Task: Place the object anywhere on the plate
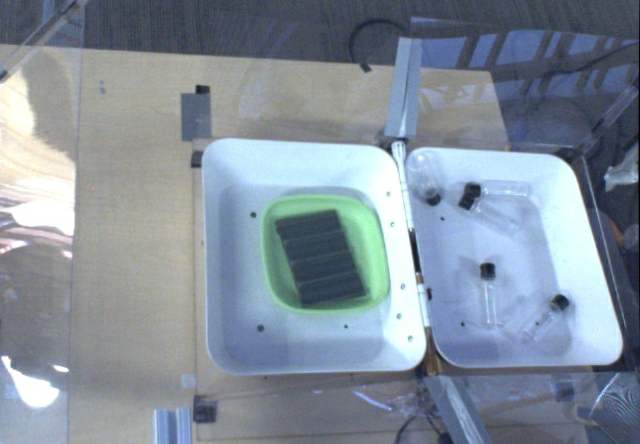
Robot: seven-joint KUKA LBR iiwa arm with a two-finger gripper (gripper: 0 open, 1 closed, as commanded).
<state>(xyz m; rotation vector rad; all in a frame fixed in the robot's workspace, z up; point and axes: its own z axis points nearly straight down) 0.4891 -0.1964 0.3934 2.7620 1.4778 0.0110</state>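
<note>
Dark ridged block (320, 257) lies on the green plate (274, 237) in the left bin (215, 262). Four clear, black-capped vials (468, 196) in the right bin (592, 262) look faint against its white floor. The claw's state cannot be told.

You won't find any readable text, label, brand, number or sign on anything in this view.

Glossy green plastic plate (325, 262), matt dark ribbed block (320, 257), clear glass vials (487, 297), pale wood bench (120, 232)
</note>
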